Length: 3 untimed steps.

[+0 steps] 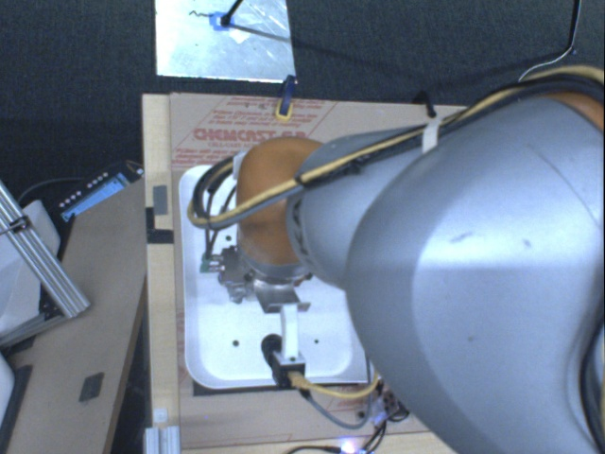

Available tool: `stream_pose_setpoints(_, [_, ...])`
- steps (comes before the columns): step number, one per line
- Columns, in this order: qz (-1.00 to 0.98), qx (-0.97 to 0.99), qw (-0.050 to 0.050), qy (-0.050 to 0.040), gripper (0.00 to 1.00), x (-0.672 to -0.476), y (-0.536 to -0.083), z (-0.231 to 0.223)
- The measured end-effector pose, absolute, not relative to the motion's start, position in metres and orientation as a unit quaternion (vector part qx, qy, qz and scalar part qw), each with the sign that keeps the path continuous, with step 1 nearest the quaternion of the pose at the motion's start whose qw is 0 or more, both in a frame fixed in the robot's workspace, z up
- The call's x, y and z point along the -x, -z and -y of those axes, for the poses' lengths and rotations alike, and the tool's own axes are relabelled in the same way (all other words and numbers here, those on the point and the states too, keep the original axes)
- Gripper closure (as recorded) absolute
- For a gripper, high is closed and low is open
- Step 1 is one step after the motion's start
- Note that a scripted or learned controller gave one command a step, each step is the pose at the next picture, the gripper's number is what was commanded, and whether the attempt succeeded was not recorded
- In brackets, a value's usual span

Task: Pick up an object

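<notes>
- The hand (266,288) is hanging low over the white bin (213,353), pointing straight down into it; seen from above, its metal body is hiding what is beneath, so whether it is standing wide or narrow cannot be told.
- No object is showing in its hold, and where the object to pick up is lying cannot be told, since the hand and arm are covering much of the bin floor.
- The orange band (265,192) is sitting just above the hand, and the grey arm (473,282) is reaching in from the right, covering that whole side.
- A yellow cable (216,219) is looping off the wrist on the left, and more cable is trailing past the bin's near rim.
- Bare bin floor is lying to the left of and in front of the hand; the left wall is running close beside the hand, leaving little room there.
- Behind the bin, a pale sheet (312,121) is lying flat, printed in red; "CHEMCAST" (232,133) is reading clearly, the smaller lines being too fine to read.
- A blue and yellow clip (285,102) is gripping the sheet's far edge.
- Beyond it, a shiny silver panel (223,25) is lying on dark ground.
- The surface (90,339) is stretching open to the left, where a ribbed metal rail (43,263) is slanting across.
</notes>
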State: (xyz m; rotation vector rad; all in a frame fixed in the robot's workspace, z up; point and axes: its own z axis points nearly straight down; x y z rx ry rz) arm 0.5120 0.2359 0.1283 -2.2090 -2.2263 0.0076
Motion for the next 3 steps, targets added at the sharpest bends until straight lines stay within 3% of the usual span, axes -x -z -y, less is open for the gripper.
stream_pose_setpoints(1, [0.709,0.705,-0.001,0.0046,1.0,-0.508,-0.239,-0.231])
stream_pose_setpoints(2, [0.706,0.708,0.002,-0.0032,1.0,-0.489,-0.154,-0.17])
stream_pose_setpoints(3, [0.71,0.704,0.0,0.0024,1.0,-0.487,-0.216,-0.224])
